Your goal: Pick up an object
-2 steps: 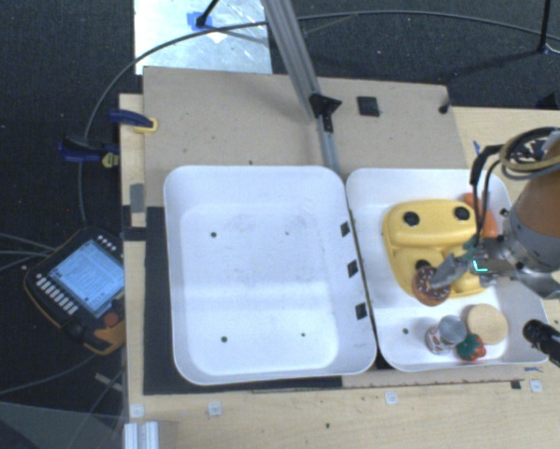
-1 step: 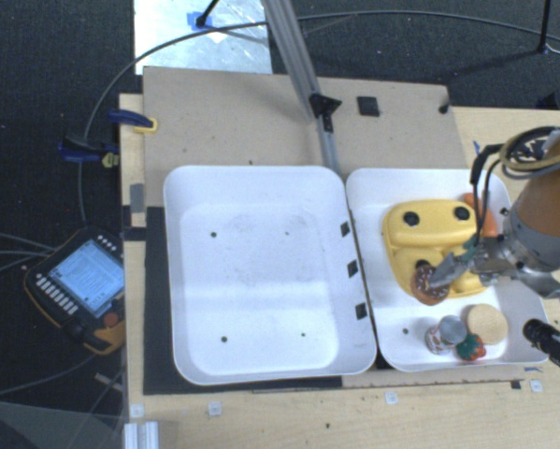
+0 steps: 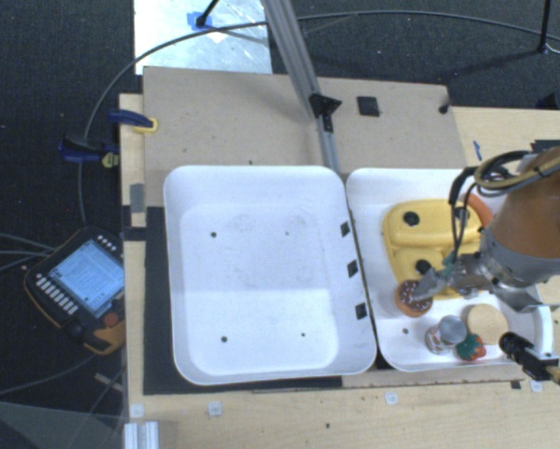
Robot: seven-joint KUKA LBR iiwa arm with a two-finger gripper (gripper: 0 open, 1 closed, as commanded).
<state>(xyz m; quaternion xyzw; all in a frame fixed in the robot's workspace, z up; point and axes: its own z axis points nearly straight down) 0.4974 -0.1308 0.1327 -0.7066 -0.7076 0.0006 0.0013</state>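
Camera view looks down on a tan bench that carries two shallow white bins side by side. Left bin has a bare white floor with a few small dark dots. Right bin holds the objects: a yellow block with a dark hole near its back, a small brown round piece in the middle, and near the front rim a little silver can, a green lump and a pale round disc. The arm, grey with an orange band, reaches in from the right, and its gripper sits low over the right bin, just beside the brown round piece; how the gripper stands cannot be told. Dark carpet surrounds the bench, crossed by cables, with a handheld control pad lying left of the bench and blue clamps on the bench's left edge.
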